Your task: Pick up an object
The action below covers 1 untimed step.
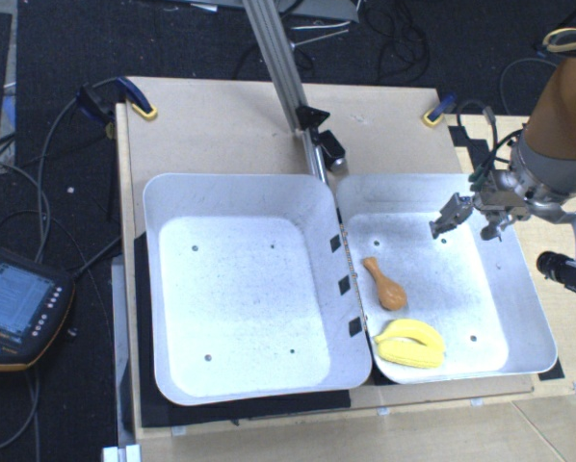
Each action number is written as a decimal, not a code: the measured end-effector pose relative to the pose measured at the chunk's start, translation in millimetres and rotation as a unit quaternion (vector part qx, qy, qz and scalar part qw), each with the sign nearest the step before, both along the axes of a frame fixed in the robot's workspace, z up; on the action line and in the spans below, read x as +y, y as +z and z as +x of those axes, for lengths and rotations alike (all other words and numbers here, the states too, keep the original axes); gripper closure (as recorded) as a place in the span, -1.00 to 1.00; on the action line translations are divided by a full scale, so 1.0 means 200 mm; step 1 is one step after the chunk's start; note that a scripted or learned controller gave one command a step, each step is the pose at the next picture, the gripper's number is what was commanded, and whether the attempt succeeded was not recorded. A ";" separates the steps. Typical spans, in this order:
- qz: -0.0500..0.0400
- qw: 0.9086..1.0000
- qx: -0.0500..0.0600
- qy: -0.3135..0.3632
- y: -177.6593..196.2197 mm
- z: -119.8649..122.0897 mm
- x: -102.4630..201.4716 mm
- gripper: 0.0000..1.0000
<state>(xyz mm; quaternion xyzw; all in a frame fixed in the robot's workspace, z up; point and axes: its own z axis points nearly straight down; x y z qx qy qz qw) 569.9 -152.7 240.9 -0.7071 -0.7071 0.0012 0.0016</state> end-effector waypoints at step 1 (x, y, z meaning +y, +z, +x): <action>0.000 1.000 0.000 0.000 -0.22 0.00 -0.02 -1.00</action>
